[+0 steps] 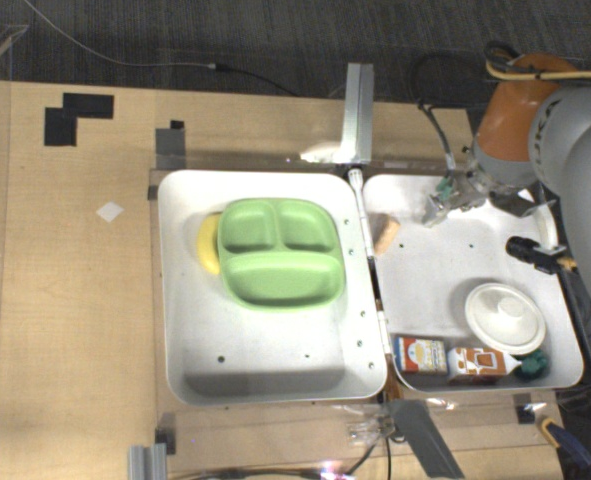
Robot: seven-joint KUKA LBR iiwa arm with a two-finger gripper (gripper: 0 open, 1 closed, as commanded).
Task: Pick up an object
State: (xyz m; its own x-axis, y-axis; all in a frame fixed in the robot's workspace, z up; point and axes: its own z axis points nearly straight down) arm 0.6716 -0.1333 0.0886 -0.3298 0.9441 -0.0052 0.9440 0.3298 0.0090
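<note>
— Milk carton lies nearest us, flat along the right bin's front wall. Where's the pincer?

— Far corner, gripper low over bare floor; whether it's spread I cannot tell.

— Closest thing to it?

— Small tan piece, just to its left and nearer us. White bowl sits farther, toward the carton.

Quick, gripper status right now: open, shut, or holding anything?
Gripper: cannot be told from the camera view; it sits low over the far end of the right bin, with nothing visibly in it.
</note>
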